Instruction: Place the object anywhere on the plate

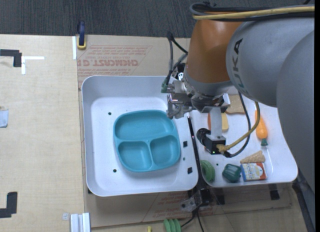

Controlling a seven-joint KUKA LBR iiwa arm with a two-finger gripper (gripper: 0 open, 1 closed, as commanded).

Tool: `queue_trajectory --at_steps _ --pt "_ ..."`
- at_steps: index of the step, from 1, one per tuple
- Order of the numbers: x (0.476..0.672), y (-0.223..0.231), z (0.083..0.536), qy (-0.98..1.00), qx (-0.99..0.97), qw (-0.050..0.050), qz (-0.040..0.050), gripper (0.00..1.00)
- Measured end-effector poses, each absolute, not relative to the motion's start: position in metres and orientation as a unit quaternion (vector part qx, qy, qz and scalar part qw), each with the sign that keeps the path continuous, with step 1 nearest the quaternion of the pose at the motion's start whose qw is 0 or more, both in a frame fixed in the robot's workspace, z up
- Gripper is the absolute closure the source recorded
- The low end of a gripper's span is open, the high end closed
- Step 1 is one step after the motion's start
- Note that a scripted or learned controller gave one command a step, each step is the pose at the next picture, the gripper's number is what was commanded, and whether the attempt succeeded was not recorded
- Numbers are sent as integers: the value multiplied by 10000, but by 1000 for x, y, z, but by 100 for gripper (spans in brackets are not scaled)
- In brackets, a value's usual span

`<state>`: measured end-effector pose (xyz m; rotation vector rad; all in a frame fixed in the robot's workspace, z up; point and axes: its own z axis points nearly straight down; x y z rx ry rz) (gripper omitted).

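A teal plate [146,140] with three compartments lies in the left bin [97,126], and nothing rests on it. My gripper [175,107] hangs under the grey and orange arm [220,51], at the plate's upper right corner, close to the divide between the two bins. The arm's bulk covers much of the gripper. I see no object held in it. Loose items lie in the right bin [280,171], below and to the right of the gripper.
The right bin holds an orange carrot-like piece [261,128], a tan wedge [252,157], a small printed box [253,171], a dark green item [231,173] and a lighter green one [206,171]. Cables hang from the wrist. Cardboard surrounds the bins.
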<state>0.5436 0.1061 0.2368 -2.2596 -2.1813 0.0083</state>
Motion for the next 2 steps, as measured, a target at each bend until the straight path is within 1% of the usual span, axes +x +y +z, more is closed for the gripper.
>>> queue_trajectory --at_steps 1,2 --pt "520 159 189 -6956 -7184 5 26 100" --pt "520 159 189 -6946 -7194 4 24 0"
